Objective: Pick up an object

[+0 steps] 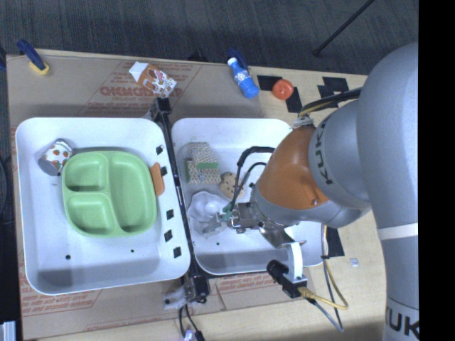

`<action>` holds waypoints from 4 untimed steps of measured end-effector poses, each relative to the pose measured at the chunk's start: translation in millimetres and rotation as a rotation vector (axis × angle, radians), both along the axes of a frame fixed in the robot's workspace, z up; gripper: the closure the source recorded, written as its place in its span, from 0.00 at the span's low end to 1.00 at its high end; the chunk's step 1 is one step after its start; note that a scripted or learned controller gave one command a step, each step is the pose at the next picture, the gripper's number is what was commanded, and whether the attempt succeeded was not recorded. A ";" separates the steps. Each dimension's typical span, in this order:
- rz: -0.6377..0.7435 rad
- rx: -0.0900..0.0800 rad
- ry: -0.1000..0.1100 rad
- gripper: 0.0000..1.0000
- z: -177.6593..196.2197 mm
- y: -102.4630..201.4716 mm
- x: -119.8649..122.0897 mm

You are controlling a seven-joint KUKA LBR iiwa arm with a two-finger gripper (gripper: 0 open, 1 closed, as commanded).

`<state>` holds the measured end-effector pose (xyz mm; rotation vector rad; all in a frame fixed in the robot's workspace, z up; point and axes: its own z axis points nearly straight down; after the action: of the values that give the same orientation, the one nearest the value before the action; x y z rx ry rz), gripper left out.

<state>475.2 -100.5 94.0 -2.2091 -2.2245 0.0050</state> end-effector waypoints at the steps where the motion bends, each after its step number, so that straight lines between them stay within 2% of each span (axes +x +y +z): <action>1: 0.006 -0.001 -0.001 1.00 10.7 -0.4 1.2; 2: 0.006 -0.001 -0.001 0.00 10.5 -0.4 1.1; 3: -0.003 -0.001 -0.005 0.00 -2.4 -12.2 79.5; 4: 0.001 0.001 -0.004 1.00 7.5 -11.5 79.7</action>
<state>554.9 -112.0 101.5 -2.2096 -2.2269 0.0004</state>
